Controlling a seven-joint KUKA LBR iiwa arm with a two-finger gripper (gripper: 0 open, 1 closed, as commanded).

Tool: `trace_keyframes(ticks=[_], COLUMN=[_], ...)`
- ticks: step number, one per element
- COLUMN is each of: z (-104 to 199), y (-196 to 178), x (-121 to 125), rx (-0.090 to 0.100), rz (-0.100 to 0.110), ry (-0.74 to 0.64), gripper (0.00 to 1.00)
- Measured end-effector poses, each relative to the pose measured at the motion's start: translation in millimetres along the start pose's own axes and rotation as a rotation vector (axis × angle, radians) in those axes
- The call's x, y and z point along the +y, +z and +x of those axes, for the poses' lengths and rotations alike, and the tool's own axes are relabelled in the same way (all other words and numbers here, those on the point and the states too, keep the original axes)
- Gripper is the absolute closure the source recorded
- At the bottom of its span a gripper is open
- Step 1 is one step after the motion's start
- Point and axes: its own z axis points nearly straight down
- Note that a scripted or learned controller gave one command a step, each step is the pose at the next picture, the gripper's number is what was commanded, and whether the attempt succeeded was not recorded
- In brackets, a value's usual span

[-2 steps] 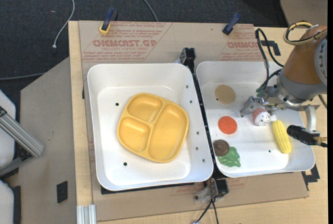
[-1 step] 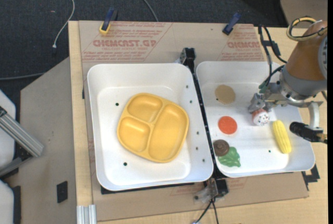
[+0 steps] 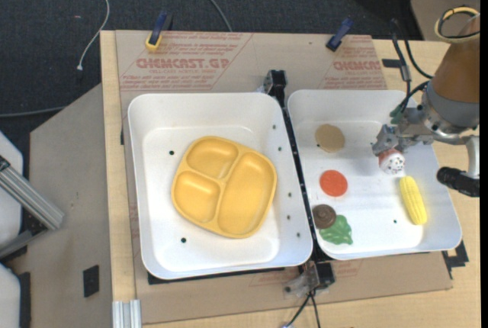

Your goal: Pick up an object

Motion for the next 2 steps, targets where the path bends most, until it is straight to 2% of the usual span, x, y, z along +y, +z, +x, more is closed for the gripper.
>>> trace_keyframes(ticks=[2], z=[-4], y=[-107], x=[-6], rx=[-0.001], rz=[-0.002], ry=[-0.001], gripper=[1.00])
